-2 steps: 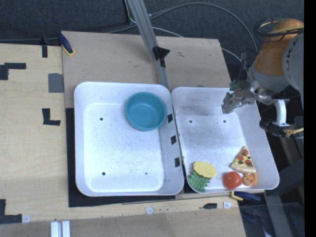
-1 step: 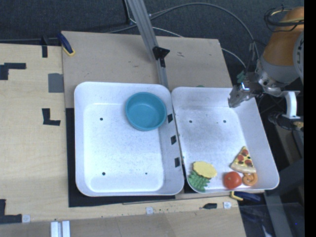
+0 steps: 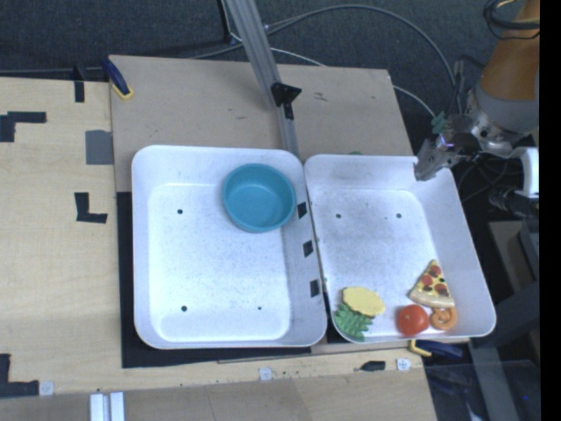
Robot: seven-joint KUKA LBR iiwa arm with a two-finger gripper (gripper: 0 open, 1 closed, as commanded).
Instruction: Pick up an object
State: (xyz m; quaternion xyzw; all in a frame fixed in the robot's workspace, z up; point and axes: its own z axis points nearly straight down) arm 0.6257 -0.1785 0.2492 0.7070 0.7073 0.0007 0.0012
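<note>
The right bin holds several toy foods along its near edge: a pizza slice, a red tomato, an orange piece, a yellow piece and a green leafy piece. A blue bowl sits in the far right part of the left bin. My gripper hangs over the right bin's far right corner, well away from the foods. Nothing shows between its fingers.
A grey metal pole slants down to the gap between the bins. Cables run across the dark floor behind the bench. Black clips line the divide between the bins.
</note>
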